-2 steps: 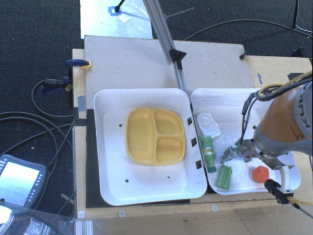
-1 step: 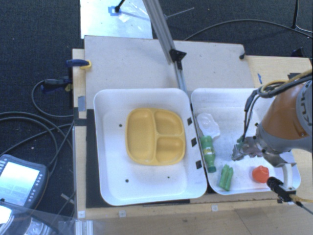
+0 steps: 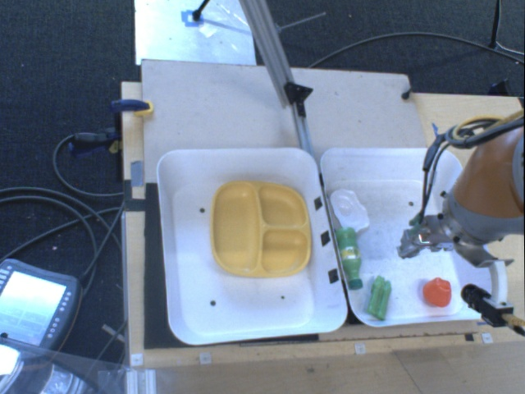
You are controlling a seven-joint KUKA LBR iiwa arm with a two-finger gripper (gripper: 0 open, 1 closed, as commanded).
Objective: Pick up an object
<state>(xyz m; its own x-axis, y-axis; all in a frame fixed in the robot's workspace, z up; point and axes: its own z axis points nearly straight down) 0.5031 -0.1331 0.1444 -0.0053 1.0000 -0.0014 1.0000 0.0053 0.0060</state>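
Note:
The right bin holds a crumpled white object, a green bottle lying along the bin's left wall, a small green block near the front rim, and an orange-red object at the front right. My gripper hangs over the right half of this bin, above bare floor. It is to the right of the bottle and up-left of the orange-red object. Nothing shows in its grasp.
A yellow divided plate lies in the left bin. A metal pole slants over the back of the bench to the bins' shared wall. Cables run along the bench's left side and behind the arm.

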